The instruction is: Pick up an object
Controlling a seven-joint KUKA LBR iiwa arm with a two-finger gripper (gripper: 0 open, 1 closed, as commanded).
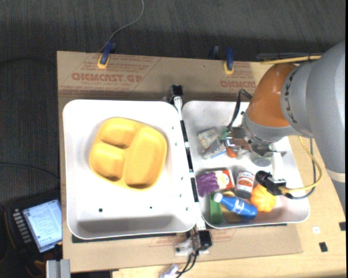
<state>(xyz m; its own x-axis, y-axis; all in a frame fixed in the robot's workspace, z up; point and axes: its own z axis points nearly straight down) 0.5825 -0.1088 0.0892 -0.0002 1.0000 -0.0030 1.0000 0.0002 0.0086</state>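
Robot lab: clamped cardboard bench point(133, 74), cables, carpet.

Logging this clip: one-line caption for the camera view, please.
KUKA arm reaching over the right bin of small items; yellow sectioned tray lying in the left bin.

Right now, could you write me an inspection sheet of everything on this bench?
Surface: brown board bearing two white bins, left bin and right bin.
Job's things: right bin holds a clear packet, purple toy, small can, blue bottle, orange toy, green piece.
Clutter: yellow tray in left bin.
Gripper: gripper low over right bin's far half, beside the packet; fingers unclear.
Cables: black cable looping off the wrist; thin wire on the floor.
Surroundings: dark carpet; two clamps on the board's far edge; screen at lower left.
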